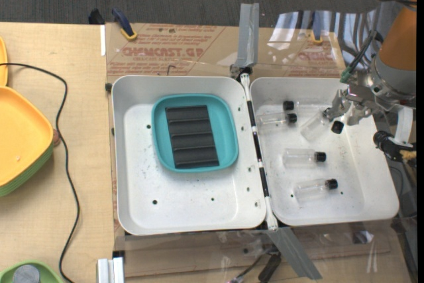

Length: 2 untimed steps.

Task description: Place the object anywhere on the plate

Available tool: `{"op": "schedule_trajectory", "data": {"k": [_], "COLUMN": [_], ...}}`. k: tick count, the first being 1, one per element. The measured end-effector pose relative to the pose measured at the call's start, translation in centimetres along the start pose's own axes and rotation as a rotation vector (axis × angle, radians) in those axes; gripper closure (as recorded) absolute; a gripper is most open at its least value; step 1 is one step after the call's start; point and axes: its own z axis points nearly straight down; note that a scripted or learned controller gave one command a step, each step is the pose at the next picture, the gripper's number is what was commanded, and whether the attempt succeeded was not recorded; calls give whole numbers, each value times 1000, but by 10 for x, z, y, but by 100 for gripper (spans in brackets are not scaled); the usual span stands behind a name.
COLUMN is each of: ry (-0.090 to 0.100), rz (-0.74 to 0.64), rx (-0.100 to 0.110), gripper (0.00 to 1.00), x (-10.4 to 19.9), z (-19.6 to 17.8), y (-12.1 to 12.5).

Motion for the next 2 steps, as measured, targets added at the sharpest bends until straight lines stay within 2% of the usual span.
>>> {"op": "schedule_trajectory", "data": {"k": [1, 2], "ry": [1, 0], "rz": [-94, -127], "rx": [1, 0], "gripper": [100, 100], "x": [78, 158], "z": [21, 16], "y": [-47, -50]}}
